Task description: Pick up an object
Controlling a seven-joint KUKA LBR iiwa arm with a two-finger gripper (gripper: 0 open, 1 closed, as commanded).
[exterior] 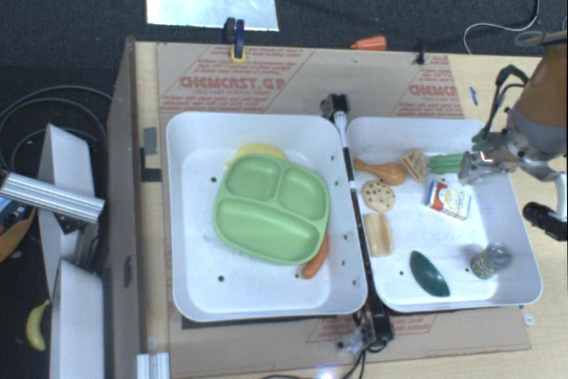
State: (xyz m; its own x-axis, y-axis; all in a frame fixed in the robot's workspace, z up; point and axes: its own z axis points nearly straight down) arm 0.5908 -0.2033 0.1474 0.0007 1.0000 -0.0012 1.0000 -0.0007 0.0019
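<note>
1. At the right edge of the frame you see the grey arm with its orange band; its gripper [479,162] hangs over the upper right part of the right shallow white bin [519,217]. You cannot tell how its tips stand, nor whether anything is in them.
2. Just left of the gripper lies a long green vegetable-shaped toy [446,162], beside a tan ridged piece [414,164] and an orange-brown drumstick-shaped toy [382,170].
3. Below these, find a round chocolate-chip cookie [377,195], a small white carton with red and blue print [448,200], a tan bread-shaped toy [379,234], a dark green oval piece [429,273] and a small silvery can [489,260].
4. The left shallow white bin [191,191] holds a light green divided plastic tray [271,209]; an orange sausage-shaped toy [314,260] shows at the tray's lower right edge.
5. Both bins rest on the cardboard-covered counter [266,75].
</note>
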